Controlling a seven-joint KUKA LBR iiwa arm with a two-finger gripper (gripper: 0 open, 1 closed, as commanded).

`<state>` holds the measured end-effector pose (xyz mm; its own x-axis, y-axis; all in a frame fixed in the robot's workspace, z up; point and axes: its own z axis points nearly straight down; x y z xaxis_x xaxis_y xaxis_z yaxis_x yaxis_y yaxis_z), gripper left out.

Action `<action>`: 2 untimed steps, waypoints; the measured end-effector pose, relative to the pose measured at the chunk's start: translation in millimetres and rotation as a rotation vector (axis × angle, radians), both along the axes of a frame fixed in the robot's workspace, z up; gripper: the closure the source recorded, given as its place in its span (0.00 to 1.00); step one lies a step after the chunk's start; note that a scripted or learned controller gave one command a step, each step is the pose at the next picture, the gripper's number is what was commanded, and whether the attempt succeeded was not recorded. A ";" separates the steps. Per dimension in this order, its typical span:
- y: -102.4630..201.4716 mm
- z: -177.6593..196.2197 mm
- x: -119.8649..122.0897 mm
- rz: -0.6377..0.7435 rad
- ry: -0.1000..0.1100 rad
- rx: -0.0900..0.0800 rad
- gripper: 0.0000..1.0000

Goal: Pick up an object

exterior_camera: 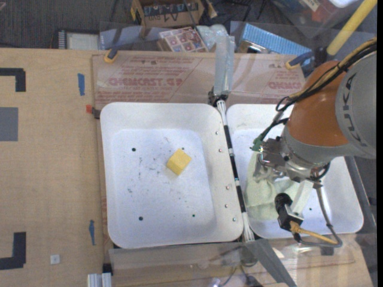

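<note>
A small yellow block (178,162) lies near the middle of the left bin (119,130). My gripper (267,171) hangs low over the left part of the right bin (347,220), under the orange wrist band. Right below and beside it lies a pale green cloth (263,195), bunched against the bin's left wall. The wrist body hides the fingertips and whatever is under them.
A ridge (232,172) divides the two bins. A black and orange cable plug (286,213) and its yellow lead (317,238) dangle over the right bin's front. Cardboard, boxes and clutter (179,37) sit behind the bins.
</note>
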<state>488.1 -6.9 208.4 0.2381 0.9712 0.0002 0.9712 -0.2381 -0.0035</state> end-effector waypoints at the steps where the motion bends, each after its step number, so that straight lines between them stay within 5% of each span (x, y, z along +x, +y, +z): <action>1: 85.2 -9.9 18.0 -0.057 -0.004 -0.002 1.00; 2: 132.2 -69.5 -9.4 0.045 -0.001 0.000 1.00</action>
<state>478.7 125.3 138.9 0.1942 0.9810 0.0005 0.9810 -0.1942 -0.0026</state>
